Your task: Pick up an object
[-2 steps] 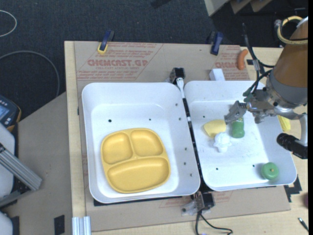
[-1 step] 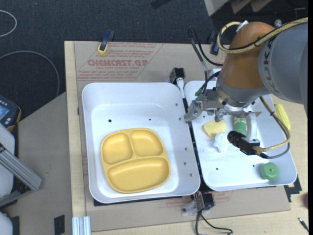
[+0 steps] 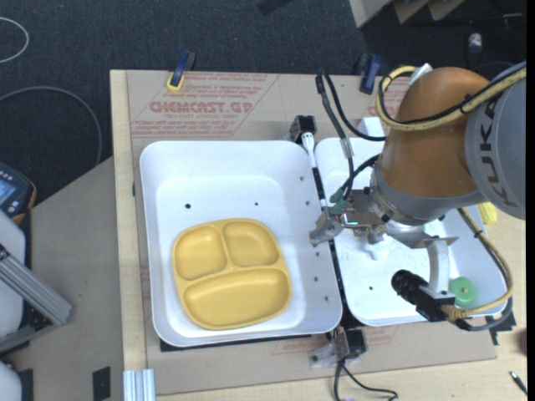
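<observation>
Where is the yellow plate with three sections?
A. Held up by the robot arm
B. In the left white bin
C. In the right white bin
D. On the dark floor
B. The yellow plate lies flat in the left white bin, toward its near side, while the robot arm hangs over the right bin.
</observation>
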Controlling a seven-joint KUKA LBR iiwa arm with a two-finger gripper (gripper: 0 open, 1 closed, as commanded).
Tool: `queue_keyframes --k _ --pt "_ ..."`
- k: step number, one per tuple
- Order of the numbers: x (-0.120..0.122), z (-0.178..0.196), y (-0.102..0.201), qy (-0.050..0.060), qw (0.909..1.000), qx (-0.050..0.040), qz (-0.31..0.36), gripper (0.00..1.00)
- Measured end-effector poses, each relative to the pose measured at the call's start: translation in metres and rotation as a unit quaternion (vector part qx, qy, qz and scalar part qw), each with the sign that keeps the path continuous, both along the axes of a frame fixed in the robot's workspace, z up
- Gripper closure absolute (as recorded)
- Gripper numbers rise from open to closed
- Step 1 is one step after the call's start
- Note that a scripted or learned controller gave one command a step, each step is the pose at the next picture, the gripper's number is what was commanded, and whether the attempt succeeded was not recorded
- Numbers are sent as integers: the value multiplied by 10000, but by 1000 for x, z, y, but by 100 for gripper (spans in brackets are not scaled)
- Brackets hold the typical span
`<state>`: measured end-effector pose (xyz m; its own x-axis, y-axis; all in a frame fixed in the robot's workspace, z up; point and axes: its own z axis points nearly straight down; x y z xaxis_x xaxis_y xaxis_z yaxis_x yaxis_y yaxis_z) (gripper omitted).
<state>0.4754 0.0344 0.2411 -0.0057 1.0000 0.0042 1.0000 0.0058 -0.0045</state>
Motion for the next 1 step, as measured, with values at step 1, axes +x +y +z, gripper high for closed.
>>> queue_keyframes --k 1 --pt "4 7 -3 -15 10000 -16 -27 100"
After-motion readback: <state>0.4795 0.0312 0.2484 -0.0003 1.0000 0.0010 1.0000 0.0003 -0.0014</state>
